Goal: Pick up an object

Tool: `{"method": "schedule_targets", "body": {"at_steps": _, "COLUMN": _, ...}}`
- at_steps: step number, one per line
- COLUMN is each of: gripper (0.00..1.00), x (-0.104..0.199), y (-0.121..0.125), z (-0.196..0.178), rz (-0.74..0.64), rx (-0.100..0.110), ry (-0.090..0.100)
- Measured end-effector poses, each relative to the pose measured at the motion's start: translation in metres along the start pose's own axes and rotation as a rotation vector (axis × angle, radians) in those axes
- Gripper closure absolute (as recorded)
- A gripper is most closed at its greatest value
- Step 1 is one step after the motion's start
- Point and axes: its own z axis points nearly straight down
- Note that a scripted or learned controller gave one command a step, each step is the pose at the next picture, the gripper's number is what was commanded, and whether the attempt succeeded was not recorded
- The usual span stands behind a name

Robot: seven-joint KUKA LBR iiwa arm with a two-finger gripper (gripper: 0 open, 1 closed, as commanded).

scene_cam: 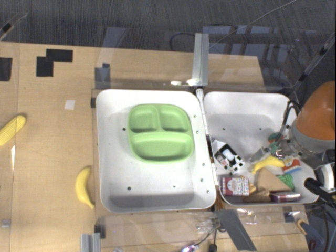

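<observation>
A yellow banana [266, 164] lies amid clutter in the right bin [247, 106] just beside the gripper [281, 150] (its grip I cannot tell), the left bin [107, 156] holding a green divided tray [159, 132] on the wooden tabletop [42, 156].

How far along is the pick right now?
Done: the arm has reached over the right bin. In hand: nothing visibly; the gripper sits low by the yellow banana in the clutter. Left: secure an object and lift it. The green tray lies in the left bin.
</observation>
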Motion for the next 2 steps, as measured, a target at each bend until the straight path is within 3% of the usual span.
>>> {"method": "schedule_targets", "body": {"at_steps": 1, "gripper": 1.0, "x": 0.001, "y": 0.003, "z": -0.01, "rz": -0.003, "rx": -0.005, "ry": 0.001}}
{"method": "schedule_targets", "body": {"at_steps": 2, "gripper": 1.0, "x": 0.041, "y": 0.048, "z": -0.134, "rz": 0.066, "rx": 0.008, "ry": 0.005}}
